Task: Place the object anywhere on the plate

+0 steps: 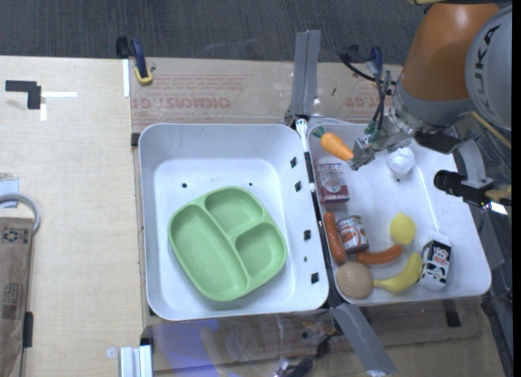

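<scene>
A green plate [227, 242] with three compartments lies in the left bin [213, 146], with nothing on it. My gripper [361, 156] hangs over the far part of the right bin [426, 198], its tip right beside the lower end of an orange carrot [335, 145]. A small white object [400, 161] lies just right of the gripper. The view does not show anything held.
The right bin also holds a red and white packet [332, 183], a small can [352, 233], two sausages [332, 238], a lemon [402, 227], a banana [403, 277], a milk carton [437, 263] and a round brown item [354, 280]. A metal divider [305, 66] stands between the bins.
</scene>
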`<state>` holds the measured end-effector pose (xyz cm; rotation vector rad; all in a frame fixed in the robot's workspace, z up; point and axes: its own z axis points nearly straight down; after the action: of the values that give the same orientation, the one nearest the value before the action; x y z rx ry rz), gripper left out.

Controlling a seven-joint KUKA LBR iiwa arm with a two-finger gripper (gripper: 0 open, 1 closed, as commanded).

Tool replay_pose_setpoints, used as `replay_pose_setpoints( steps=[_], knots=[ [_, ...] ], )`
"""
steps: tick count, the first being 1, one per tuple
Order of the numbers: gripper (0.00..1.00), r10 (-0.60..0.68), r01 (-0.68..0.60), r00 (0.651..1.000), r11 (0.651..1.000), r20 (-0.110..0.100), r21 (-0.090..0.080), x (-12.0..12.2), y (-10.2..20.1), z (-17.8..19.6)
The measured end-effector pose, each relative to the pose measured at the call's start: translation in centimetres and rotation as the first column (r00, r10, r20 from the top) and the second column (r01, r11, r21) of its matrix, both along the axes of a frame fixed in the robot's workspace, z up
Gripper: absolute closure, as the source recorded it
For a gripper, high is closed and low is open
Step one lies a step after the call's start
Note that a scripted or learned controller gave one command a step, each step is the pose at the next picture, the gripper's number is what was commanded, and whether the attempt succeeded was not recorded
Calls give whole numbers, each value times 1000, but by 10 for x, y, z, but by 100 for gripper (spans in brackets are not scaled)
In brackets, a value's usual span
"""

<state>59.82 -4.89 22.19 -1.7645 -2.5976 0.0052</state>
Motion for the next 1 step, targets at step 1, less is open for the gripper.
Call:
replay_pose_setpoints(
  steps=[1],
  knots=[
    [100, -105, 105, 994, 994, -5, 0, -70, 84, -34]
  ],
)
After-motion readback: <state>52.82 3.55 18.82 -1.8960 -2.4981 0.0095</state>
